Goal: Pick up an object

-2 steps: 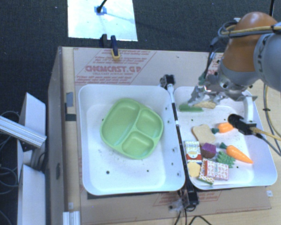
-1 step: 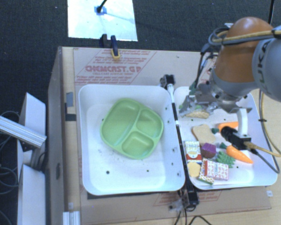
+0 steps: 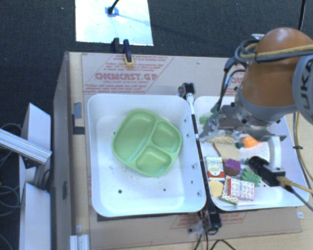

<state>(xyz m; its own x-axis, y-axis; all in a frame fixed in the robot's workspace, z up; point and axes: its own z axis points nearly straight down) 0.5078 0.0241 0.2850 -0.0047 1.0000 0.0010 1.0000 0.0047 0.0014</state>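
My gripper (image 3: 215,124) hangs low over the far left part of the right bin (image 3: 292,202), under the orange wrist band. Just beneath it lies a flat tan piece (image 3: 222,138), and a small green item (image 3: 205,119) sits beside it by the bin's left wall. Further toward the front are an orange item (image 3: 249,141), a purple block (image 3: 232,166), a small printed card (image 3: 214,166), a yellow round piece (image 3: 215,187), a red and white box (image 3: 239,189) and a green leafy toy (image 3: 251,177).
The left bin (image 3: 101,191) holds a light green divided plate (image 3: 147,142). A black divider rail (image 3: 197,139) runs between the bins. The arm's bulk covers the right bin's far half, and a black cable fitting (image 3: 266,171) hangs over its right side.
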